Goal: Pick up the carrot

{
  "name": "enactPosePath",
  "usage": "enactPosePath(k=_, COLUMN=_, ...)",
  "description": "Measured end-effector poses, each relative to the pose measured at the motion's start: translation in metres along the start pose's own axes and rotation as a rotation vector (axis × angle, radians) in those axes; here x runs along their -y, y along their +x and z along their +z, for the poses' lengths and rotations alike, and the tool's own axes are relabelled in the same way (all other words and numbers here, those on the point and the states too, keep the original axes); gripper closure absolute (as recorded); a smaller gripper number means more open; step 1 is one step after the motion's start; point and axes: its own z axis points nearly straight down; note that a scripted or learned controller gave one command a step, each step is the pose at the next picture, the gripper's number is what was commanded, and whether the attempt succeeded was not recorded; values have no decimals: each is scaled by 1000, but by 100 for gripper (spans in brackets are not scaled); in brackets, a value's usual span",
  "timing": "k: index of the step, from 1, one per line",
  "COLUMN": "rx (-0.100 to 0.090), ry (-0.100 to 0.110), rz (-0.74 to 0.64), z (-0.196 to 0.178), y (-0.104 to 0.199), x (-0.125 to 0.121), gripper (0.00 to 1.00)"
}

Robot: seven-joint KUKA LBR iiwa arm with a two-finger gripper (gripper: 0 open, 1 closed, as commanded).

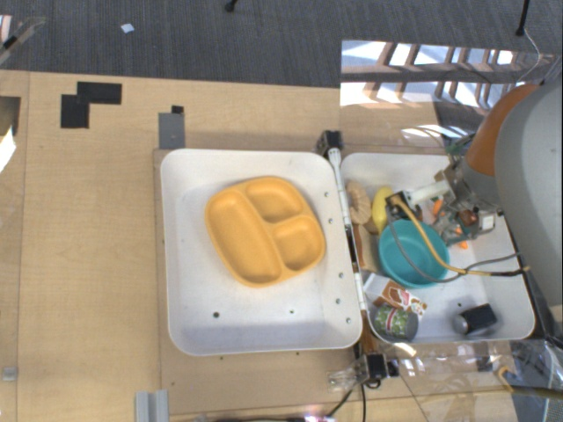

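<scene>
In the right bin (519, 236), an orange bit that looks like the carrot (437, 207) peeks out just behind the teal bowl (412, 255); most of it is hidden by the gripper. My gripper (456, 216) hangs low over the bin's back right part, right beside that orange bit and above the bowl's far rim. The wrist body and cables block my sight of what lies under it. A second small orange speck (464, 246) lies to the right of the bowl.
The left bin (189, 306) holds a yellow divided plate (264, 231). The right bin also has a yellow fruit (380, 209), a tan bread-like piece (359, 203), a printed pouch (396, 315) and a black block (476, 320). A yellow cable (479, 272) crosses it.
</scene>
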Motion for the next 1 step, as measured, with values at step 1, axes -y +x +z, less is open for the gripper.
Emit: enactPosePath(k=1, rx=-6, ry=7, rz=0, z=-92, y=75, x=64, gripper=100)
